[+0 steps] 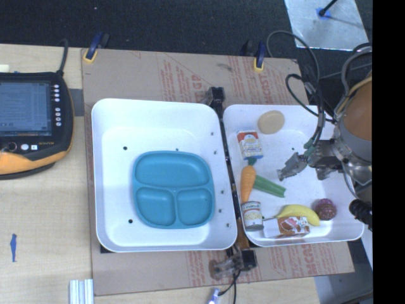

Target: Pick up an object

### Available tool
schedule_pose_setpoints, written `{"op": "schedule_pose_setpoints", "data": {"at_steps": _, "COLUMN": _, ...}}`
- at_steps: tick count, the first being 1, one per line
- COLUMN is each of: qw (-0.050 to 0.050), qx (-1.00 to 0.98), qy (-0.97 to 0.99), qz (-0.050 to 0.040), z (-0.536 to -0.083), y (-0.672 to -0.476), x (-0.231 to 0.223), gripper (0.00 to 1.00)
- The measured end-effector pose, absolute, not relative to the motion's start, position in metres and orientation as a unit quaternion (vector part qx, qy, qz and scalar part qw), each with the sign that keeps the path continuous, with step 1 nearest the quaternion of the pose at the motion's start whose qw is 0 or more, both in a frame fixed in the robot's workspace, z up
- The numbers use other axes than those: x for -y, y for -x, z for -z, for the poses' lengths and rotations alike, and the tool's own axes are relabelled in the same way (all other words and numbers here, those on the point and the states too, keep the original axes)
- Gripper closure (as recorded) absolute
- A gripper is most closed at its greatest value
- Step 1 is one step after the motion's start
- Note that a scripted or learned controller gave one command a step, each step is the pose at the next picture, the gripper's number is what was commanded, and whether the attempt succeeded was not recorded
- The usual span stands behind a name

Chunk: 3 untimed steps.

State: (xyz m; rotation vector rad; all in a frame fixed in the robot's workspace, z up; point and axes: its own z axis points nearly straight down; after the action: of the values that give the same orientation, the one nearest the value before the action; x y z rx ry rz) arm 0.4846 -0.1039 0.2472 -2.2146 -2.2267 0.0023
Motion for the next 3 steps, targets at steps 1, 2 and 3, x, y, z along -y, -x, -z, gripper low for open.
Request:
{"op": "schedule_pose_setpoints", "data": {"at_steps": 1, "qw": 0.000, "qx": 0.709, "qy": 0.705, "qz": -0.0019, "z": -0.192, "y": -0.545, "x": 0.079, "gripper": 0.00}}
{"op": "schedule_pose_setpoints", "data": {"at_steps": 2, "qw": 0.002, "qx": 0.709, "qy": 0.705, "qz": -0.0025, "z": -0.105, "y": -0.561, "x": 0.097, "gripper": 0.00}}
{"op": "schedule_pose_setpoints", "data": {"at_steps": 3, "qw": 0.001, "qx": 0.709, "qy": 0.705, "qz": -0.0021, "z": -0.091, "y": -0.528, "x": 0.094, "gripper": 0.00}}
